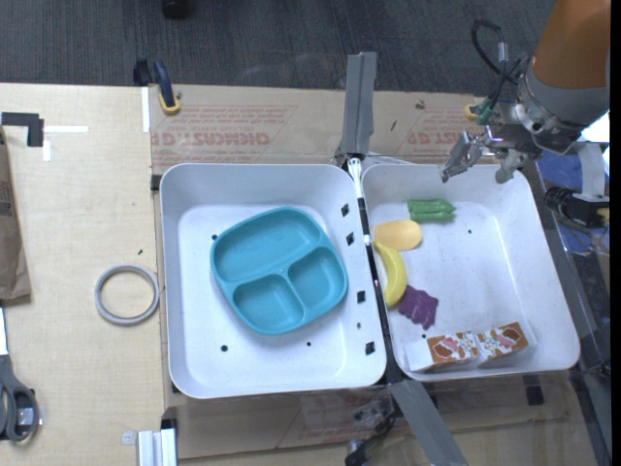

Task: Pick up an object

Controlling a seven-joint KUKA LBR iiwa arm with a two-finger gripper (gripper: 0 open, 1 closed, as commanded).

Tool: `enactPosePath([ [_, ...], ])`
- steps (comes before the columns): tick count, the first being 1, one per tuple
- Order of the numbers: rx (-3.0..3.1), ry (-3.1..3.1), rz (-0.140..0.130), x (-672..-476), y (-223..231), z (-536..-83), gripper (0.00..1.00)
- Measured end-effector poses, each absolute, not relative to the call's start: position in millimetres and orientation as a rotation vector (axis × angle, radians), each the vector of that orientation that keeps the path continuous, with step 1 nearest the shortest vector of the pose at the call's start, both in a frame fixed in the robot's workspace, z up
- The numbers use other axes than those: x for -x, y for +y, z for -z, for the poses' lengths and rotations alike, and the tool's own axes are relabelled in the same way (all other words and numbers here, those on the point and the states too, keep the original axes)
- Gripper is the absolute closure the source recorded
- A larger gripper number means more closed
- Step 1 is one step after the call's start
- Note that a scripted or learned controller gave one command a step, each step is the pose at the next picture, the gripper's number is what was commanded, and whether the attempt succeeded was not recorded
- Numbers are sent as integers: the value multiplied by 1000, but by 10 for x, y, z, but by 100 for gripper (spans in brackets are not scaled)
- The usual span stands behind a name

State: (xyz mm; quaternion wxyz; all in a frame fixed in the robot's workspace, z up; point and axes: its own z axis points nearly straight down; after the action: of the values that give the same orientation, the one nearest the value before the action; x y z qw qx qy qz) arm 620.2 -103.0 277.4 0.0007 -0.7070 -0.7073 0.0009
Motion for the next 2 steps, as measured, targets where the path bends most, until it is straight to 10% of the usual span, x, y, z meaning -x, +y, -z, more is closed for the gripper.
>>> enactPosePath([
  [1,1727,-2624,-2,-5900,-1103,-2902,0],
  [2,1946,-2464,-3,-6026,-995,-1393,0],
])
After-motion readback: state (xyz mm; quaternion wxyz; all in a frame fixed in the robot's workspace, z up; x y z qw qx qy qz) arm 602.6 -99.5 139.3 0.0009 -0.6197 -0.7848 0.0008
